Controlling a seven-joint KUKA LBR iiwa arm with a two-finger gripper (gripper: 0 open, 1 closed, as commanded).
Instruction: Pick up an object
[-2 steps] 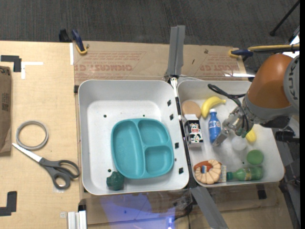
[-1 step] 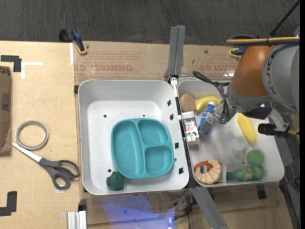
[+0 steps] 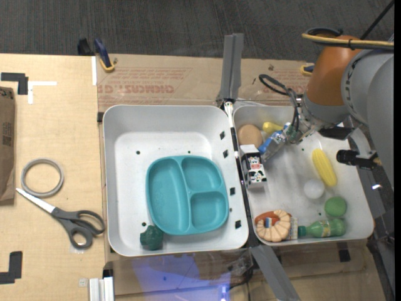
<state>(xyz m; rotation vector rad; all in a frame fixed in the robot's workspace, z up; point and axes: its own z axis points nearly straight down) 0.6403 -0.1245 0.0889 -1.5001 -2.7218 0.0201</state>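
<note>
Claw (image 3: 254,162) low in the right bin (image 3: 357,234), apparently reaching to grab among the loose items, nearest the tan egg-shaped object (image 3: 249,135) just above it; grip state can't tell.

The arm (image 3: 351,80) reaches leftward, hand (image 3: 255,167) lowered.
</note>
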